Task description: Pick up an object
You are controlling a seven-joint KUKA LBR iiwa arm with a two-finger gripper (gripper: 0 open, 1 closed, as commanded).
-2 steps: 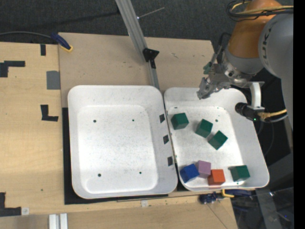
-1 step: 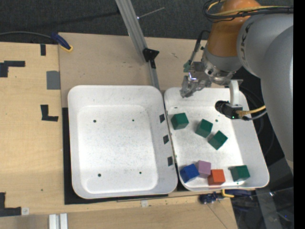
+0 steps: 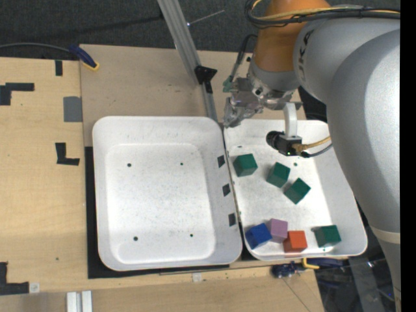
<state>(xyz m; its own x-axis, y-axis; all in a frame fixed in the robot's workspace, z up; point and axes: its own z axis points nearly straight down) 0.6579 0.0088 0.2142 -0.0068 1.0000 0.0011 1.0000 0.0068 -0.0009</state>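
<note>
Above the far left corner of the right bin (image 3: 338, 174), the gripper (image 3: 234, 117) hangs; I cannot tell how it is set. Every block sits nearer, the closest green block (image 3: 245, 164) just below. Descending here risks striking the bin's rim and missing.

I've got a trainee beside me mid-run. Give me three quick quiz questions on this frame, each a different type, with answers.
1. True or false: all the blocks lie in the right bin.
2. How many green blocks are there? A) two B) three C) four
3. Fill in: the purple block sits between the blue block and the ____ block.

Key:
1. True; the left bin holds no blocks.
2. C: three near the bin's middle, one at its near right corner.
3. Orange.
The gripper hangs over the right bin's far left corner.
</note>
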